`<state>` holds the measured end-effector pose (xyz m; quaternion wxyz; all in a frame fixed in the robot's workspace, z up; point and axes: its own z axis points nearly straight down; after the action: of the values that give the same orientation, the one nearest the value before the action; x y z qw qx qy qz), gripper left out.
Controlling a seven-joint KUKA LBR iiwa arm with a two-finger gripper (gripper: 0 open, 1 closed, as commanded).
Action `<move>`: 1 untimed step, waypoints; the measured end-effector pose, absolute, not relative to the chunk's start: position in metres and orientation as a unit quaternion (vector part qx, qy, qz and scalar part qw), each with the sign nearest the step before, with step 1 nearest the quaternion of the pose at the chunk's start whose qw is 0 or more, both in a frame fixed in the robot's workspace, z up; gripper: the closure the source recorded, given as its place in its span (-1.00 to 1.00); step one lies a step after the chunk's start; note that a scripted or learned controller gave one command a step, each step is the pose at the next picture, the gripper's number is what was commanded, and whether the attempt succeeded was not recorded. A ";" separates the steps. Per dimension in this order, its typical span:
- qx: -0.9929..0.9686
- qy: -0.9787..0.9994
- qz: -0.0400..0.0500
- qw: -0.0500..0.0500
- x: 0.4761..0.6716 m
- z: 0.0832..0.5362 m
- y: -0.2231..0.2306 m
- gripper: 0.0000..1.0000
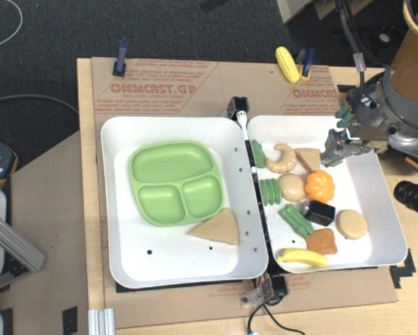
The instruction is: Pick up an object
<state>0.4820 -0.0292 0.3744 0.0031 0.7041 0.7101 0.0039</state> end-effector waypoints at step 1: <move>0.709 0.706 -0.004 -0.004 0.478 0.256 -0.061 1.00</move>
<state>0.4778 -0.0610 0.2561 -0.0042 0.7085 0.7056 -0.0038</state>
